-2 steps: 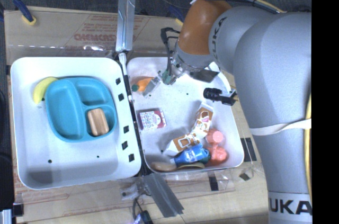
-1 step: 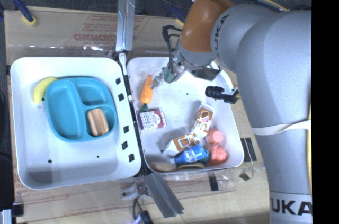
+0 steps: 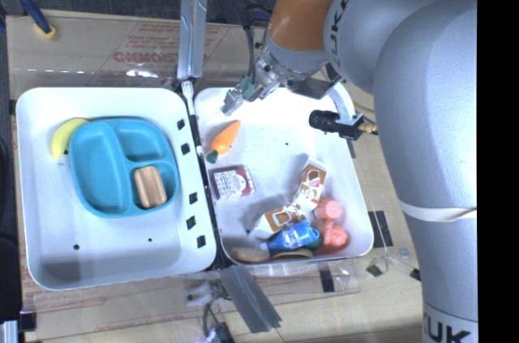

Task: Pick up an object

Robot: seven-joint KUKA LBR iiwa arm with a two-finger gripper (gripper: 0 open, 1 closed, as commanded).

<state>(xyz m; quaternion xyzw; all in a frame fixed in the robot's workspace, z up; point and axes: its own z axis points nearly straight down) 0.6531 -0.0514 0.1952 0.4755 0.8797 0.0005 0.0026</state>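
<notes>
Two shallow white plastic bins sit side by side on the bench, glossy and round-cornered. The left bin [image 3: 49, 252] holds a smooth blue divided plate [image 3: 105, 163] of rounded shape, with a tan, bread-like block [image 3: 150, 186] lying in its lower right compartment. A yellow banana [image 3: 63, 135], curved and matte, rests against the plate's upper left edge.

The right bin [image 3: 284, 135] holds the loose items. A toy carrot [image 3: 225, 137], orange and tapered with a small green end, lies near the bin's upper left corner, tilted. Below it is a flat dark red packet [image 3: 233, 182] with a printed face. Further down and right lies a creased brown and white wrapper [image 3: 302, 195], beside a pink lumpy toy [image 3: 330, 224] and a shiny blue object [image 3: 293, 237]. A flat wooden piece [image 3: 263, 255] runs along the bin's bottom wall.

The grey arm with its smooth orange band comes in from the right, and the gripper [image 3: 243, 94] hangs over the upper left corner of the right bin. Its metal fingertips are small and pale against the white bin; whether they stand apart or together cannot be told, and nothing shows between them. The carrot lies just below the gripper and slightly to its left, near but apart
</notes>
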